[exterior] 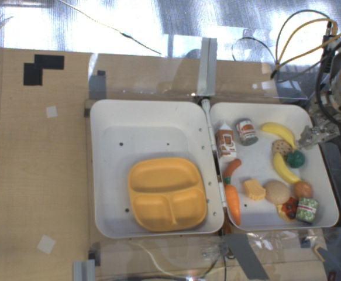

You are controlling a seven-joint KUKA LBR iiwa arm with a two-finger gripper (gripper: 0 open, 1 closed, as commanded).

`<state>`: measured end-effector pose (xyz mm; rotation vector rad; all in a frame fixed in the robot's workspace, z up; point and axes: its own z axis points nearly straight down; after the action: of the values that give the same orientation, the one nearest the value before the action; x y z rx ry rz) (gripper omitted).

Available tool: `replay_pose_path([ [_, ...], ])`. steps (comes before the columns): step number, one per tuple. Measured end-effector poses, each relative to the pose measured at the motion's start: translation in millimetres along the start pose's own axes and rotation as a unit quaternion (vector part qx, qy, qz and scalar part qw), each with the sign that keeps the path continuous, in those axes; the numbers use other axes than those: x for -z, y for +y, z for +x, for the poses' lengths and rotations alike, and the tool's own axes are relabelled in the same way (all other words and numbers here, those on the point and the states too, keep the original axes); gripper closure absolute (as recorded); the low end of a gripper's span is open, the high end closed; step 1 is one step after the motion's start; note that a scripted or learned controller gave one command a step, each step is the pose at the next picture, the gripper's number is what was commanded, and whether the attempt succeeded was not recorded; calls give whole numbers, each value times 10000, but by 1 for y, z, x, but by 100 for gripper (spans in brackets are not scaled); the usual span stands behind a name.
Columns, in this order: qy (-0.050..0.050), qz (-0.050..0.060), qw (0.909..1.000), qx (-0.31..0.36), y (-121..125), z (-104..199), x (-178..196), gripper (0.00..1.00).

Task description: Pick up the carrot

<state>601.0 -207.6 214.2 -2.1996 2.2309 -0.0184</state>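
One carrot [233, 204], two bananas [278, 133], one yellow tray [166, 192].

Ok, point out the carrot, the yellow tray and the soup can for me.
carrot [233, 203]: camera view, middle of its orange body, against the right bin's left wall.
yellow tray [165, 191]: camera view, the ridge between its compartments, left bin.
soup can [247, 132]: camera view, its labelled side, right bin.
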Motion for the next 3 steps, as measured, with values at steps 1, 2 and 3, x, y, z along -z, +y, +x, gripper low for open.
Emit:
replay_pose_path([
  [1,-46,-38,9581,2863,-36,-5,-64,100],
  [2,-39,-20,9099,4149,-68,-11,-73,100],
  [3,-69,-47,8738,4862,8,-87,-114,100],
])
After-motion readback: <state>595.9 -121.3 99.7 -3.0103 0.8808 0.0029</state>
